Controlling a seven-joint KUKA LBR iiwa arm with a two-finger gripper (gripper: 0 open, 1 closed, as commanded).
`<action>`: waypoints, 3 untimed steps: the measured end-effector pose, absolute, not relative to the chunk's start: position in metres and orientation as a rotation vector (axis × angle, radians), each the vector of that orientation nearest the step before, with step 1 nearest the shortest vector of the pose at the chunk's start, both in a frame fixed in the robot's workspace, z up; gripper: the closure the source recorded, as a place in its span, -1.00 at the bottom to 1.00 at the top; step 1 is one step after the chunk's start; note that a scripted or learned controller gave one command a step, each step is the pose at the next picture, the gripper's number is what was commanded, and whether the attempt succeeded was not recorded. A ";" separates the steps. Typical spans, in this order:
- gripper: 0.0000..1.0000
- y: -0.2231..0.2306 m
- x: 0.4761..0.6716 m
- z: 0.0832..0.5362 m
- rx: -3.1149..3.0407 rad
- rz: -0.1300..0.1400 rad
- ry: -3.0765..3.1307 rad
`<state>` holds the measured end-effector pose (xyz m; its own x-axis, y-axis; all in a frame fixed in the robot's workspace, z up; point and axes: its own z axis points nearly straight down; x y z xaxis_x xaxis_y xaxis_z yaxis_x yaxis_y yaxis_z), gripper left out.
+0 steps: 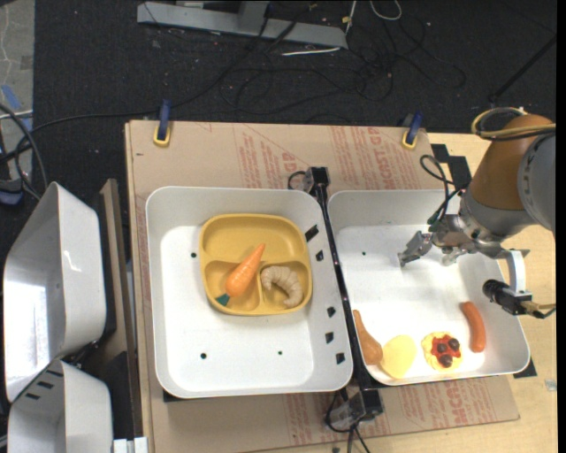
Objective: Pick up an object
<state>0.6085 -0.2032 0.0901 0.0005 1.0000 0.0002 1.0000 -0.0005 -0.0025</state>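
Dark floor (80,71) all round, speckled with pale flecks. Black cables (265,66) looping across it at the top, beside a grey metal bar (243,25). Brown board (265,150) with faint red print as bench top, held by two yellow-and-blue clamps (162,133) at its far edge. White tubs (49,292) stacked at the left. Even, soft light, no hard shadows.

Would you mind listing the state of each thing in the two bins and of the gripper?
Gripper: open, holding nothing, above the right bin.
Yellow plate: upright in the left bin.
Carrot: lying on the plate.
Shrimp: lying on the plate.
Sausage: lying loose in the right bin.
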 end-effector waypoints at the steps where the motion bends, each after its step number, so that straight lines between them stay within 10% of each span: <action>1: 1.00 -0.203 0.610 0.103 -2.223 -0.001 -2.223; 3: 1.00 -0.205 0.602 0.224 -2.224 -0.004 -2.228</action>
